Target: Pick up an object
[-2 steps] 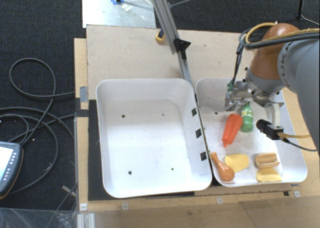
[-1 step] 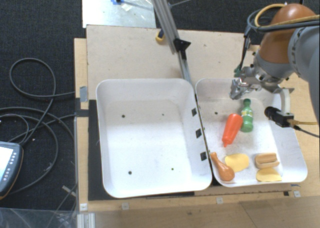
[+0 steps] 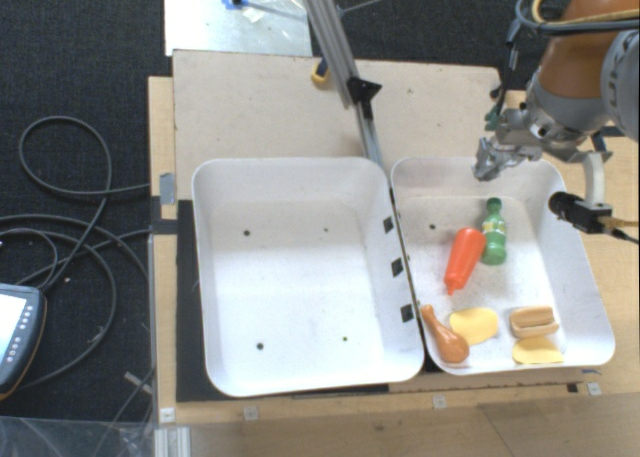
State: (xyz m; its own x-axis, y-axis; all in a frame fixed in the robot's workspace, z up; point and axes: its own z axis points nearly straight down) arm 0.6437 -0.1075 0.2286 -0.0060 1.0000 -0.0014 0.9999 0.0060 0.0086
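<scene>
Gripper pointing down, arm upper right

The two shallow white bins are being carried side by side by a pale wooden bench. The left bin is lying toward the near left, the right bin just beside it, their inner rims touching. A slanted metal pole is being supported at the far part of the bench, between the bins.
</scene>
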